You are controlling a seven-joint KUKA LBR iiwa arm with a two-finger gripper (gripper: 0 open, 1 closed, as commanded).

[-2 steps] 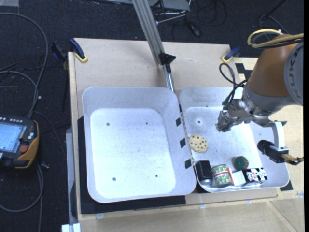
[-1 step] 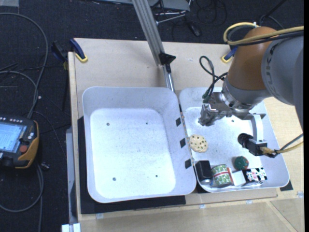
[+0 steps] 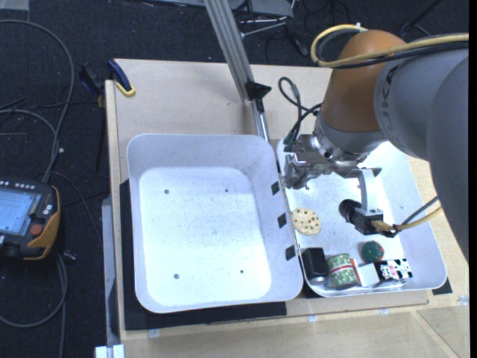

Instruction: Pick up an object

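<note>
Cookie (image 3: 305,221) lies alone, just nearer than the gripper (image 3: 297,174). Drop straight down over it. You cannot tell whether the gripper is clenched.

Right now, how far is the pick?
Done: the arm is over the right bin, with the claw low near its upper left corner. In hand: nothing visible between the fingers. Left: the whole grasp. The cookie, green can and black block lie on the bin floor.
</note>
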